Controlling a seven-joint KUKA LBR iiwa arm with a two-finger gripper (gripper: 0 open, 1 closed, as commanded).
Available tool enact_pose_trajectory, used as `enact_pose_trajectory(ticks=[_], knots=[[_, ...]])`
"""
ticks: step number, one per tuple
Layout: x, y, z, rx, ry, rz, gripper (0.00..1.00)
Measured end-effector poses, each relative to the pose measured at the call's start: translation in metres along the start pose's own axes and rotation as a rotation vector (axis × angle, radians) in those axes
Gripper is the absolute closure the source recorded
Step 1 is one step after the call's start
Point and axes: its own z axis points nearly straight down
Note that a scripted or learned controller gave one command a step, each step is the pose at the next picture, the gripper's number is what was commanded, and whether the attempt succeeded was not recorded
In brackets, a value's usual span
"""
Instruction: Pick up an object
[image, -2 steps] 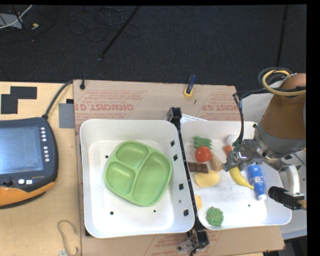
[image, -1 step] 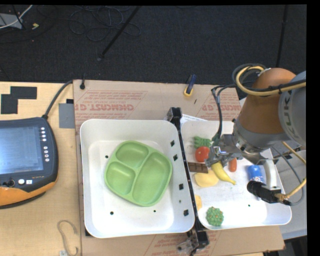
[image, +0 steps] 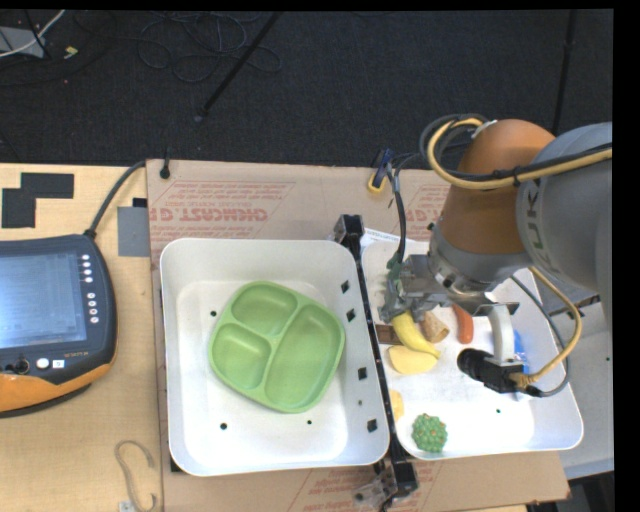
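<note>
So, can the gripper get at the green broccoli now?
Probably yes. The broccoli lies alone near the front of the right bin, nothing on top of it. The gripper is further back, over the banana, so the arm must move forward.

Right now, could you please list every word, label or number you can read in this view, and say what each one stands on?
Red print on the cardboard sheet behind the bins: upside down and too blurred to read for certain.
Faint red print on the cardboard at the front edge: too blurred to read.
Teach pendant screen and buttons: nothing legible.
Green divided plate and white bins: no text.
</note>
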Motion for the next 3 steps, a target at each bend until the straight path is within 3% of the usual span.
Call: enact_pose_trajectory(ticks=[2, 3], knots=[[0.093, 0.052, -0.007, -0.001, -0.001, 0.001, 1.00], [0.115, 0.068, 0.003, 0.000, -0.002, 0.003, 1.00]])
